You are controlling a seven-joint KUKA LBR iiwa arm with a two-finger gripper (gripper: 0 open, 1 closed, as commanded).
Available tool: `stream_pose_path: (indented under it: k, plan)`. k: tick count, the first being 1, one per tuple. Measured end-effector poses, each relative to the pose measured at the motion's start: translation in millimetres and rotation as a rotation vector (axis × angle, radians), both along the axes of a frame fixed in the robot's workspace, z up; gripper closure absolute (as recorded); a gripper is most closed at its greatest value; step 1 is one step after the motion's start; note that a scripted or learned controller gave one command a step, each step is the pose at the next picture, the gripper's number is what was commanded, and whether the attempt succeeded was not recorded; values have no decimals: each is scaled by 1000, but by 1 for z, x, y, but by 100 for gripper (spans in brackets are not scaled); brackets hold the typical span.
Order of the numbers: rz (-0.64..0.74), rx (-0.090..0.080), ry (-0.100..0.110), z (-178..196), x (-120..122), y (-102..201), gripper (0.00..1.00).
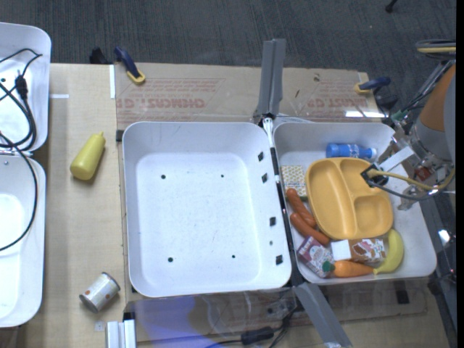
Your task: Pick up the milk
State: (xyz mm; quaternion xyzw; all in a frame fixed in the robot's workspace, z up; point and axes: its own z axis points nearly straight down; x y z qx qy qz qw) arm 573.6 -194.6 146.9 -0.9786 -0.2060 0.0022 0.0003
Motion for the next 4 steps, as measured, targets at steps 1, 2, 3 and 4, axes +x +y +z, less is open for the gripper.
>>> stream_pose_path:
  k: [1,2,3,4]
  plan:
    - [-99,0,-1,-12,67,-15,0]
    - [-93,-1,4,-4,67,-14,100]
    - [-210,-5,-19,-44,74,0,100]
    - [-152,0,-1,1,14,-28,100]
